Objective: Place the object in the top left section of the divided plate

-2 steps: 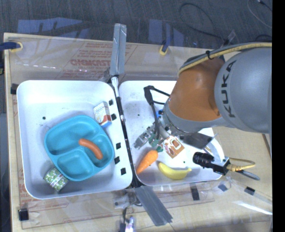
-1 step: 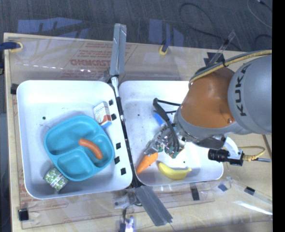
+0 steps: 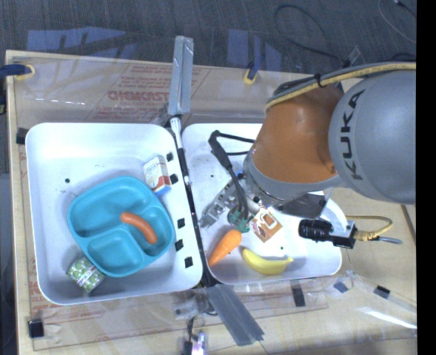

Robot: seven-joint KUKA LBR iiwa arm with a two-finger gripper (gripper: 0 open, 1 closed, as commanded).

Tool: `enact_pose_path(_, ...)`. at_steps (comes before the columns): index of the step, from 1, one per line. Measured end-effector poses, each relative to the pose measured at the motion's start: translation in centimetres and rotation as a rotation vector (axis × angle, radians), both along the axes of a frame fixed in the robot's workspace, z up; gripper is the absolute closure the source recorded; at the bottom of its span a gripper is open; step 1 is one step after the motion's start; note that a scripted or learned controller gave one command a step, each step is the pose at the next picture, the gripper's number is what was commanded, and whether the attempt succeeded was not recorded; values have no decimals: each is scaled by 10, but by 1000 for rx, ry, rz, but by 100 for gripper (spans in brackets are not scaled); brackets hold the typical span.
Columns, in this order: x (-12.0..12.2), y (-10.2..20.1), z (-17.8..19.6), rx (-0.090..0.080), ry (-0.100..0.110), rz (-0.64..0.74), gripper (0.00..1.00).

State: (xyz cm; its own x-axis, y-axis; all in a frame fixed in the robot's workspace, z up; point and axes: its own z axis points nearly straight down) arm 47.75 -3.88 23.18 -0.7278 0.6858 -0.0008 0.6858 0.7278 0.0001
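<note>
A blue divided plate [image 3: 99, 213] lies in the left bin [image 3: 55, 154]. An orange sausage [image 3: 141, 227] rests on the plate's right side, across a ridge between sections. My gripper [image 3: 221, 205] hangs low over the left part of the right bin [image 3: 203, 143], close to the wall between the bins. Just below it lies a carrot [image 3: 224, 247], beside a banana [image 3: 266, 261]. A small orange-and-white box [image 3: 266, 226] sits right of the gripper, and a small green thing [image 3: 238, 217] is at its tip. Whether anything is held is hidden.
A small red-and-white carton [image 3: 156, 173] stands by the plate's upper right rim. A green patterned can [image 3: 84, 274] lies at the plate's lower left. The arm's bulk covers the right bin's upper right part.
</note>
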Motion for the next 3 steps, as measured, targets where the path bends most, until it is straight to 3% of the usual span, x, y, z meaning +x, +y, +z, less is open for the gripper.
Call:
enact_pose_path(1, 0, 0, 0, 0, 0, 0, 0)
enact_pose_path(2, 0, -59, 77, -1, -2, 12, 0)
enact_pose_path(3, 11, -32, 69, 0, 3, -19, 0)
